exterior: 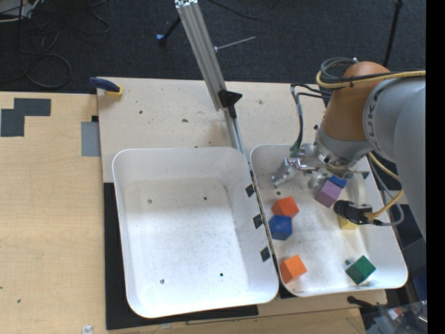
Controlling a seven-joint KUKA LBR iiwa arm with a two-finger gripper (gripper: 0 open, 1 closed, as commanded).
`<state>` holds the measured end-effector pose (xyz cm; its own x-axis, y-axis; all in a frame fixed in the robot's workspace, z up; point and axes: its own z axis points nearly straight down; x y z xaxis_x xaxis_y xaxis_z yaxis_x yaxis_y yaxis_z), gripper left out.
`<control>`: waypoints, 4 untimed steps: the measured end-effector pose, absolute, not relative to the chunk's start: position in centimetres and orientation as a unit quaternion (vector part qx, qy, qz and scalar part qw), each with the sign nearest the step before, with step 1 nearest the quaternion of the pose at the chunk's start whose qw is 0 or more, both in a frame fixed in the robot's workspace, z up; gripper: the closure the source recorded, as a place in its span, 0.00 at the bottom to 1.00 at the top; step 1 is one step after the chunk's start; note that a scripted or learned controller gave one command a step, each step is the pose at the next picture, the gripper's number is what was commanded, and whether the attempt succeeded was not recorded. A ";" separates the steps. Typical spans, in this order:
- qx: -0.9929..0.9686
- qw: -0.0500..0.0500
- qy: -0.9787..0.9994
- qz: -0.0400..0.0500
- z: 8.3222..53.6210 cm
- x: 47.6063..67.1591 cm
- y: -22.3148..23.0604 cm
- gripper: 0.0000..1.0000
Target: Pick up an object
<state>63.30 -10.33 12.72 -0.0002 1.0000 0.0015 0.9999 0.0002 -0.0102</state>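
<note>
The claw [286,171] hung over the right bin [389,273], nothing pinched; its spread couldn't be told. No readable labels on the blocks.

Two white bins [188,305], speckled with dark dots, on a pale wooden bench [49,221]. Two orange cubes [285,207], one blue cube [281,227], one purple block [328,193], one green cube [360,270], one yellow piece [346,221]. Grey arm [396,117] with an orange band. Silvery gripper [286,172]. Grey metal rail [205,51] tipped with a black-and-white checked tag. Dark carpet [90,26] behind.
</note>
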 end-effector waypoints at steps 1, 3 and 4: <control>-0.708 0.001 -0.706 0.001 9.0 63.3 -10.2 0.00; -0.709 -0.001 -0.705 0.000 14.5 63.7 -10.7 1.00; -0.707 -0.001 -0.707 -0.001 20.4 63.9 -10.0 1.00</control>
<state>63.93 -10.01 20.39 -0.0001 1.0000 -0.0001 1.0000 0.0001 0.0030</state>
